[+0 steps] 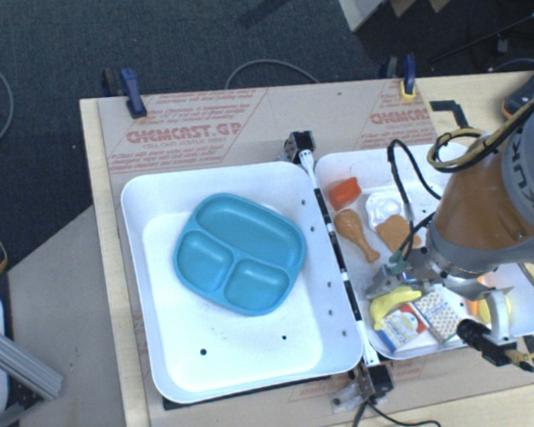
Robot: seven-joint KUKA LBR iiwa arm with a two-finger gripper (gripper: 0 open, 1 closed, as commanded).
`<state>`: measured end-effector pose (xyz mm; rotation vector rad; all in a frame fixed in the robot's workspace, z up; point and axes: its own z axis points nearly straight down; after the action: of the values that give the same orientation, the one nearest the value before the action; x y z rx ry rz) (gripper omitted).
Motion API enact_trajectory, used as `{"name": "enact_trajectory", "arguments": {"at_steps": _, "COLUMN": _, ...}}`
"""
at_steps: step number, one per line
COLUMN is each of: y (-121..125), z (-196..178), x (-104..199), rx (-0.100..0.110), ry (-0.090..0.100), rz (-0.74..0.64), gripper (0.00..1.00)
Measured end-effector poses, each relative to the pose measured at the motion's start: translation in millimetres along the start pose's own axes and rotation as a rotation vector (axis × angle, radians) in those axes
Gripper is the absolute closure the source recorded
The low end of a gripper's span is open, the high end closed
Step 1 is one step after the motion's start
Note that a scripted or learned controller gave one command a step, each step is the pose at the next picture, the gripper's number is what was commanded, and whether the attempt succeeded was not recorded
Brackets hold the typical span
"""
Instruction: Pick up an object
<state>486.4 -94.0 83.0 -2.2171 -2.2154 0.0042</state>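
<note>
The right bin (330,169) holds several small objects. A red-orange block (344,191) lies at its far left, with a tan drumstick-shaped toy (354,232) just below it. A white item (381,209) and an orange-brown piece (393,232) lie beside them. Nearer the front are a yellow banana (393,301), a small printed packet (404,325) and a checkered packet (436,313). My gripper (404,262) is down in this bin, just above the banana and below the orange-brown piece. The arm hides the bin's right half.
The left bin (153,294) carries a blue divided plate (241,253). A black divider rail (331,239) runs between the bins. A yellow-orange item (488,310) peeks out under the arm at the front right. Cables loop over the arm's wrist (449,148).
</note>
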Motion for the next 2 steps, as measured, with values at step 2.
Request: {"name": "enact_trajectory", "arguments": {"at_steps": 2, "y": 109, "z": -3, "x": -24, "rx": -0.012, "ry": -0.005, "rz": -0.004, "gripper": 0.00}}
